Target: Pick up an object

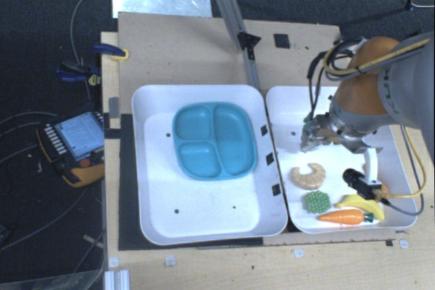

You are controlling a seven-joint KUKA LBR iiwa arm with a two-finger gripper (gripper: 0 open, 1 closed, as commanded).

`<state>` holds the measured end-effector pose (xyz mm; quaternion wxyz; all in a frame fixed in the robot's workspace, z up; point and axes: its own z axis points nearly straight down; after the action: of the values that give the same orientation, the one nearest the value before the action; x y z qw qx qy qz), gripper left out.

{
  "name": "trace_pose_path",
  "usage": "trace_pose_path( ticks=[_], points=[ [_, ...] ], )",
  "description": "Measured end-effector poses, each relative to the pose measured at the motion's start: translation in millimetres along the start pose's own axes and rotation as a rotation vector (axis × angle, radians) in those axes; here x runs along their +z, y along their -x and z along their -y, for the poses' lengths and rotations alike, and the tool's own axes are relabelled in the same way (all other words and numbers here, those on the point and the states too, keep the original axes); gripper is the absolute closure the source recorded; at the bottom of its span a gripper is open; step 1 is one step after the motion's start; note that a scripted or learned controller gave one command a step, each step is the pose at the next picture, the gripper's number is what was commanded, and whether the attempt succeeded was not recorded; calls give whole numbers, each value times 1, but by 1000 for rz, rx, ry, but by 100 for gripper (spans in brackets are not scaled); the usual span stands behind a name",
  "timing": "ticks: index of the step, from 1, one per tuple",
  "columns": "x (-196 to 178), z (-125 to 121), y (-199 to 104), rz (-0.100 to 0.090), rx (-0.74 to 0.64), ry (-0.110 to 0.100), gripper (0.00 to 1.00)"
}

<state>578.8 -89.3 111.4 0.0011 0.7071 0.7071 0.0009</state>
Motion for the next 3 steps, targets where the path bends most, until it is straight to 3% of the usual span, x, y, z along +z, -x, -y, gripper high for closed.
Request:
trace_pose_path(
  ticks=[2, 3],
  points=[
    [-93, -10, 1, 0, -5, 4, 100],
    [-109, -11, 1, 0, -5, 1, 100]
  ],
)
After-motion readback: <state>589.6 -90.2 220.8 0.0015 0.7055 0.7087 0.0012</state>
